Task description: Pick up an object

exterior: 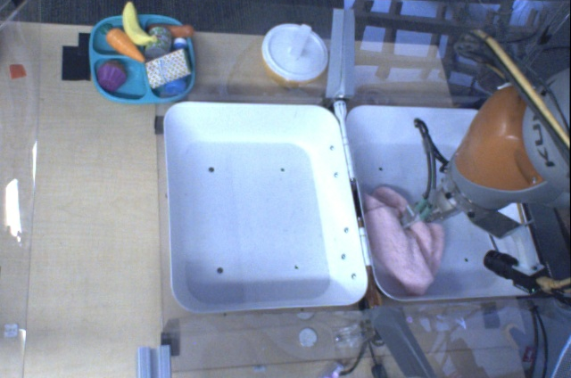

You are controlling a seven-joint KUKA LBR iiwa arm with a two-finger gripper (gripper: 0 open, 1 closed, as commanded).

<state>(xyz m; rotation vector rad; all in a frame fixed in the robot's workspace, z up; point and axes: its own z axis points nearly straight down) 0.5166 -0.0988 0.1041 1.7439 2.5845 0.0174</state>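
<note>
A pink cloth [401, 242] lies crumpled in the right bin [393, 135], against its left wall near the front. My gripper [419, 213] is down on the top right of the cloth, reaching in from the right under the arm's orange band [501, 144]. Its tip presses into the fabric, and the cloth bunches up around it.
The left bin [250, 198] lies beside the right one. Behind the bins on the bench are a blue tray of toy food [143, 55] and a white lidded cup [294, 53]. A black cable [428, 144] hangs by the gripper. A clear frame stands at the back right.
</note>
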